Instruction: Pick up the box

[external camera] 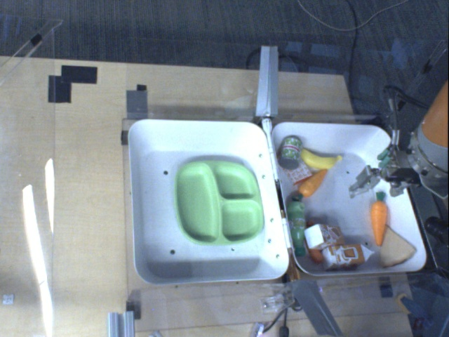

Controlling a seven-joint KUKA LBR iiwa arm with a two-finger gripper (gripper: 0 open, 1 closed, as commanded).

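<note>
The arm leans in over the right bin's (351, 135) far right edge; its gripper (372, 180) hangs above the carrot (379, 218), well apart from the box (344, 255); finger state cannot be told.

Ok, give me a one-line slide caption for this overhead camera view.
Gripper poised over the right bin, above the carrot; the box lies untouched near the front wall.

Pale wooden table (77, 188), glossy, streaked with bright glare at left. Black tape marks (70, 81) near its far left corner. Dark blue-grey carpeted floor (175, 12) beyond the far edge, crossed by a thin looping cable (351, 21). Metal bracket post (267, 83) upright at the far side; more metal fittings (280, 304) at the near edge.
</note>
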